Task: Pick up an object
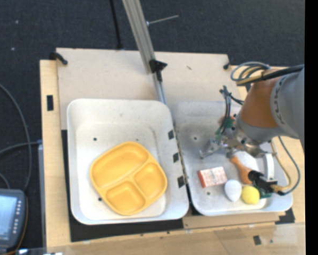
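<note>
The arm point(262, 108) is seen reaching in from the right over the right bin point(193, 124), its wrist held above that bin's middle. The tool point(218, 146) hangs below the wrist over bare bin floor; whether it is wide or narrow cannot be told, since it is small and partly masked by the wrist and cables.

The loose things are gathered in the near right corner of the right bin. A small red and white box point(212, 177) lies nearest, just toward the camera from the tool. Beyond it, toward the corner, a white egg shape point(233, 189) and a yellow ball point(250, 195) sit just beside each other. An orange carrot-like piece point(241, 166) lies between the box and the wrist, its long axis slanting toward the corner.

Nothing is seen held. The coming move is judged to be a short shift toward the camera and a descent onto the box.

The left bin point(84, 116) carries a yellow divided tray point(128, 177), well apart from the tool.
</note>
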